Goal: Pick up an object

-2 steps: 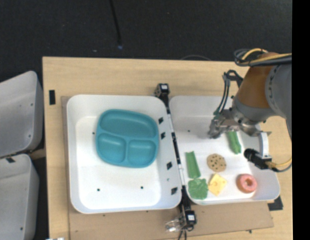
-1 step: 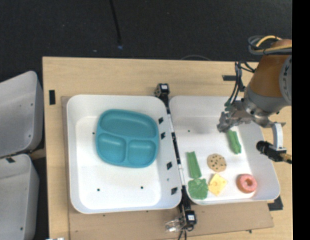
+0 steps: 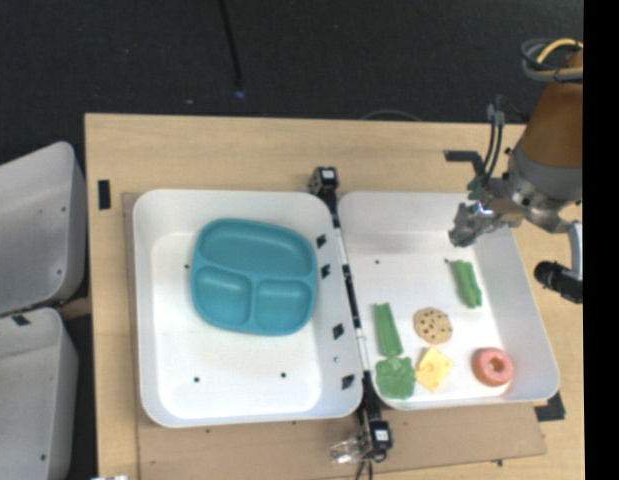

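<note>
My gripper hangs over the upper right part of the right bin, reaching in from the right below the orange band. Just below it lies a small green stick. Nearer the bin's front lie a longer green stick, a round brown cookie, a yellow piece, a leafy green piece and a pink ring doughnut. Nothing shows between the gripper's fingers.
A teal divided plate rests in the left bin. A black clip sits at the far end of the seam between the bins, another at the near end. The wooden bench surrounds both bins.
</note>
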You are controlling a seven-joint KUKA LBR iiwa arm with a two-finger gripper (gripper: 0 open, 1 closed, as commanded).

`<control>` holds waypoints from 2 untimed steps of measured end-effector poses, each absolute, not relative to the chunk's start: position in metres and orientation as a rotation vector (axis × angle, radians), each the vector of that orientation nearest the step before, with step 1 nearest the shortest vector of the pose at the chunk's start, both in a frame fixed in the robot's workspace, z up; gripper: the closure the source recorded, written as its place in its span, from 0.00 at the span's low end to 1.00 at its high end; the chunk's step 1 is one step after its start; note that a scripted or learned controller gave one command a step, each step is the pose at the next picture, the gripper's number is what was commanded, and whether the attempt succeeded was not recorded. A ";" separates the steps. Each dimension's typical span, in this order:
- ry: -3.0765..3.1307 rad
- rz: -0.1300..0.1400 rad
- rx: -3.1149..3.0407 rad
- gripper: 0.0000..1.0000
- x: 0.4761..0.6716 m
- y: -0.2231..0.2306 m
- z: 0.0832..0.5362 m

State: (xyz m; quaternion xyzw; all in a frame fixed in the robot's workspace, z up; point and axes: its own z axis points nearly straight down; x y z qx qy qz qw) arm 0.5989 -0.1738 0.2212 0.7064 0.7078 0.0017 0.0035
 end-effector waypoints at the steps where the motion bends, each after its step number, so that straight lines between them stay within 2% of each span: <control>1: 2.227 0.004 2.212 1.00 0.618 -0.120 0.231; 2: 2.229 0.005 2.211 1.00 0.630 -0.058 0.235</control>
